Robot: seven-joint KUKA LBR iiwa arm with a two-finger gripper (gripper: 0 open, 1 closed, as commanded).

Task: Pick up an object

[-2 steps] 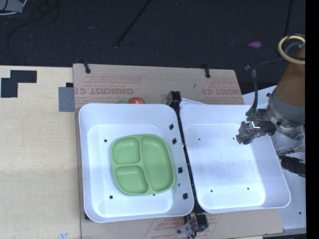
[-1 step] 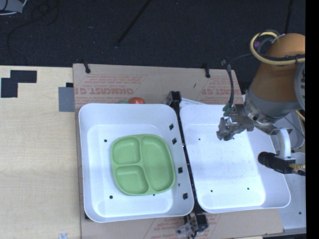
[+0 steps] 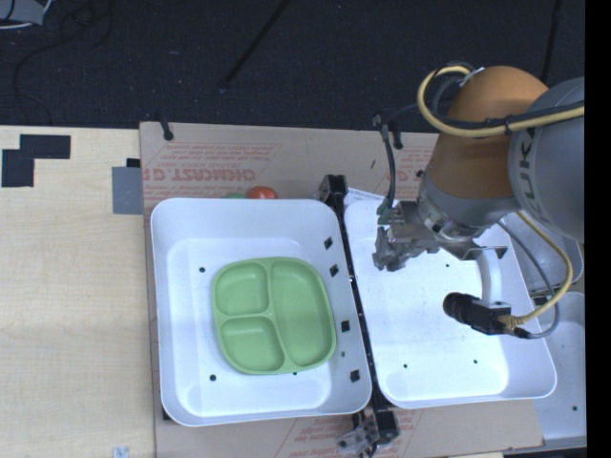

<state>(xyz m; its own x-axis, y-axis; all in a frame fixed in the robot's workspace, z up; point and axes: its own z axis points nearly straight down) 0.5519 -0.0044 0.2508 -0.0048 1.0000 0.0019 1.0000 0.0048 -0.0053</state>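
Plate (image 3: 274, 314), green with three compartments, lies flat in the left bin (image 3: 181, 256) at lower centre. Right of it, the gripper (image 3: 391, 253) hangs over the right bin (image 3: 430, 370); whether it grips anything I cannot tell.

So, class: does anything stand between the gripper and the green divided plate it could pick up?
Yes. The gripper hangs over the right bin, while the green divided plate lies in the left bin. The bins' adjoining walls and the black clips along them lie between.
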